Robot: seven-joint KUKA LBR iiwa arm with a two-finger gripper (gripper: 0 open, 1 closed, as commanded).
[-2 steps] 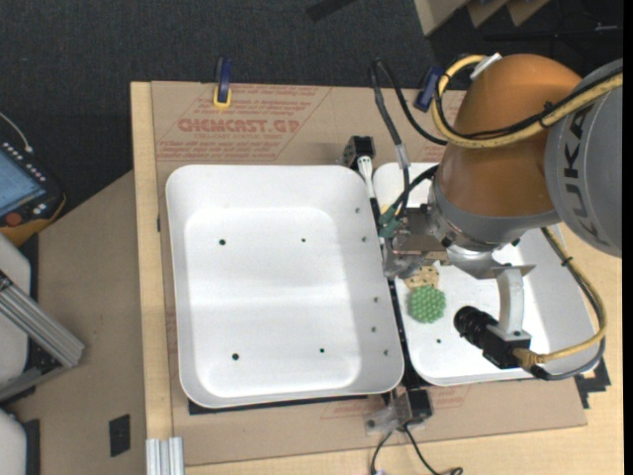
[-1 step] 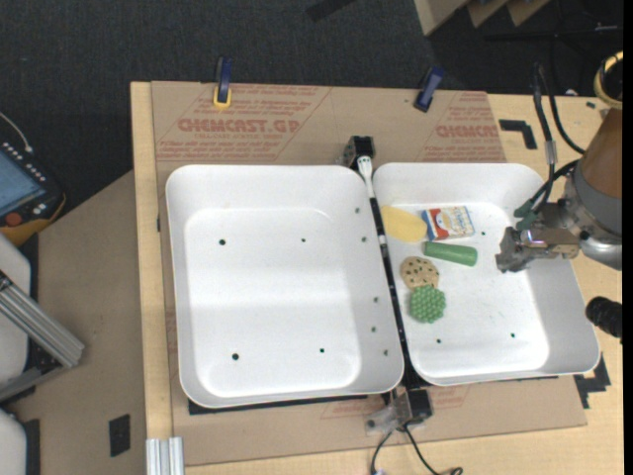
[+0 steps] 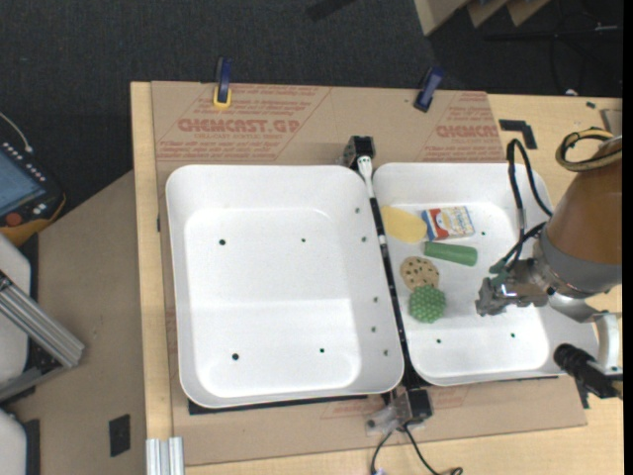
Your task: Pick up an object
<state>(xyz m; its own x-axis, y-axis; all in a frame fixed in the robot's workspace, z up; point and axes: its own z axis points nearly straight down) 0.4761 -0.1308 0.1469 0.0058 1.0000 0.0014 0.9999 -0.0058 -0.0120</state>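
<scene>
The right bin holds a yellow rounded piece, a small white box with red and blue print, a green cylinder, a round tan cookie with dark spots and a green knobbly ball. My gripper hangs low over the right bin, to the right of the green ball and below the green cylinder. Nothing shows between its tips.
The left bin sits beside the right one, separated by a dark divider rail. Both rest on a brown board held by clamps at the back. A black cable loops over the right bin's far right.
</scene>
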